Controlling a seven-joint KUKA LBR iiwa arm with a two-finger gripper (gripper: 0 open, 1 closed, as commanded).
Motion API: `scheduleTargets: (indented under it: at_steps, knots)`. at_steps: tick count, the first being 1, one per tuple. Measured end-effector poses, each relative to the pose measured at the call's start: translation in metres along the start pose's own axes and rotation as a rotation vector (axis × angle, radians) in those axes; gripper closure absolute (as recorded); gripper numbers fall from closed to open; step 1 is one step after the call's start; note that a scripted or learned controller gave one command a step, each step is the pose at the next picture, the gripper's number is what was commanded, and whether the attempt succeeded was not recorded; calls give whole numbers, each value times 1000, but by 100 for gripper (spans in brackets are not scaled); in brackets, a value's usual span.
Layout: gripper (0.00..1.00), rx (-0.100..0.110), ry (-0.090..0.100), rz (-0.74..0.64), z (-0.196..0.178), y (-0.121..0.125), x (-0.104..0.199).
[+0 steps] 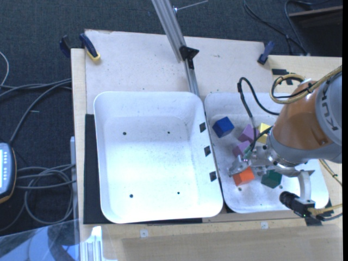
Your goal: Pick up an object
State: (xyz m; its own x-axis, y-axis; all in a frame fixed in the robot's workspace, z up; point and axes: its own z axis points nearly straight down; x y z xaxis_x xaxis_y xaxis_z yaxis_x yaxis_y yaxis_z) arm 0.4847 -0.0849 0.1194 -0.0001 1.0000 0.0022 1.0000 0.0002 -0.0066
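Gripper [243, 170] sits low in the right bin [231, 200], right over the orange block [244, 176]; whether it is spread or closed I cannot tell. Best to centre squarely on that block, clear of the purple block [247, 134] and green block [271, 179], before lifting

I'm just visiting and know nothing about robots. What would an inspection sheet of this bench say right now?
Surface: wooden bench, two white bins; left bin speckled.
Job's things: right bin holds blue block, purple blocks, yellow block, orange block, green block.
Clutter: nothing seen.
Gripper: gripper low over the orange block; grasp unclear.
Cables: black cable along arm; loops on floor.
Surroundings: dark carpet, blue clamps.
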Motion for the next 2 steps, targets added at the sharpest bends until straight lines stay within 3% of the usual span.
scheduleTargets:
  at_steps: [1,2]
  knots:
    - [100,-8,-1,1,-13,2,0]
    - [100,-12,-3,-1,-56,3,-3]
